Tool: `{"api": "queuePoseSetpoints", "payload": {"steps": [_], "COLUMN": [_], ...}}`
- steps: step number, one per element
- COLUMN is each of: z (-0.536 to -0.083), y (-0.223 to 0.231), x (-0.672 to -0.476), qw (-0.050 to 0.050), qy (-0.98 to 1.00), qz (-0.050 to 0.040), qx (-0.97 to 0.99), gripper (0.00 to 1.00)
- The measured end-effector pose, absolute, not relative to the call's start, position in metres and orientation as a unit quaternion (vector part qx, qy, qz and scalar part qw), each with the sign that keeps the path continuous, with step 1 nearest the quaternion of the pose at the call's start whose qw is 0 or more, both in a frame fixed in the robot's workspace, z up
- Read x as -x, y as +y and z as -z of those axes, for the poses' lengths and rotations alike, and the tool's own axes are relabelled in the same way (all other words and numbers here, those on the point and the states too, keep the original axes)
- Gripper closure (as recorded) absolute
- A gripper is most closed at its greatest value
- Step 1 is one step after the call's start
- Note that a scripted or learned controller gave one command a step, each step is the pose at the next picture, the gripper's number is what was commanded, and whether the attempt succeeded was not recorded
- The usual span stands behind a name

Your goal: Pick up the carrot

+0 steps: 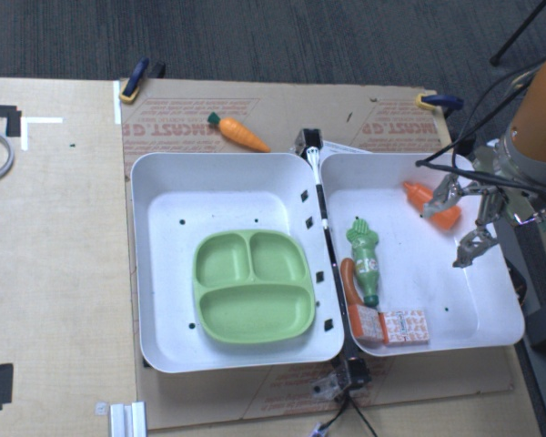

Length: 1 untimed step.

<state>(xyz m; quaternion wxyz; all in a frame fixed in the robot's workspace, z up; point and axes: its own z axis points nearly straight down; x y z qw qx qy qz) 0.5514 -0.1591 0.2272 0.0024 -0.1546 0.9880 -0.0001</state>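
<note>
Carrot (239, 133), orange with a green top, lies on brown cardboard (364, 126) outside both bins, beyond the far rim of the left bin (138, 244) and straight up the picture from the green divided plate (253, 285) that sits in that bin. Well to the right of the plate, over the far right part of the right bin (491, 333), hangs the gripper (461, 218). Its claw looks spread, with nothing pinched in it. Just beside its plate-side finger lies a second orange object (432, 206), carrot-like in colour.

The main risk, as I judge it, is a mix-up. The claw is next to the orange object and far from the carrot on the cardboard, so it could close on the wrong thing. The carrot also rests near the left bin's rim, so a low approach might clip the rim or roll the carrot away.

Between the plate and the gripper lie a green bottle-shaped toy (364, 262), a red stick-shaped item (348, 289) and a small carton (405, 328). The arm is cut off at the right edge. Cables cross the claw and blur its outline. What the orange object is cannot be made out.
</note>
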Motion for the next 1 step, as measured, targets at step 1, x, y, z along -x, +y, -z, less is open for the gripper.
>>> {"api": "queuePoseSetpoints", "payload": {"steps": [1], "z": [-0.2566], "y": [-0.1801], "x": [-0.6565], "qw": [0.004], "qy": [0.959], "qz": [0.0004], "qx": [0.284], "gripper": [0.00]}}
